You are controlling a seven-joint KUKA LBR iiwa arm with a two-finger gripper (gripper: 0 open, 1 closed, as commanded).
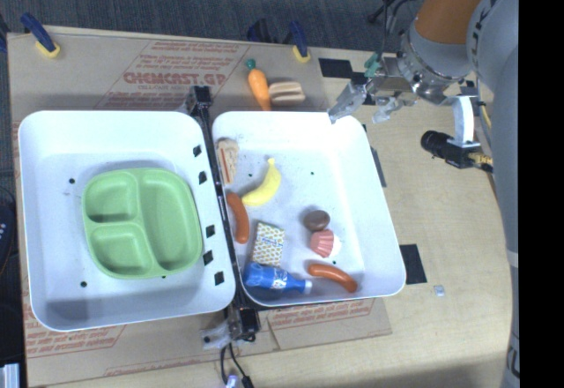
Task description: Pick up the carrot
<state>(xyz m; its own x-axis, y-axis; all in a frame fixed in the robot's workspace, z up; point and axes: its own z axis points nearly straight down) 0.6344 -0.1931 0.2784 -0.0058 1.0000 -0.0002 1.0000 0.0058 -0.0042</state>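
The carrot [257, 86], orange with a small green top, lies on the cardboard just behind the far rim of the right bin [381, 227], outside both bins. A tan bun-like toy [286, 93] touches its right side. My gripper [361, 110] hangs above the far right corner of the right bin, well to the right of the carrot. Its fingers are open and there is nothing between them.
The right bin holds a banana [263, 185], a bread slice [227, 159], two sausages [238, 217] [333, 276], a cracker [268, 242], a blue bottle [275, 280], a brown piece [316, 220] and a pink cupcake [324, 243]. A green divided tray [141, 220] sits in the left bin [44, 148].
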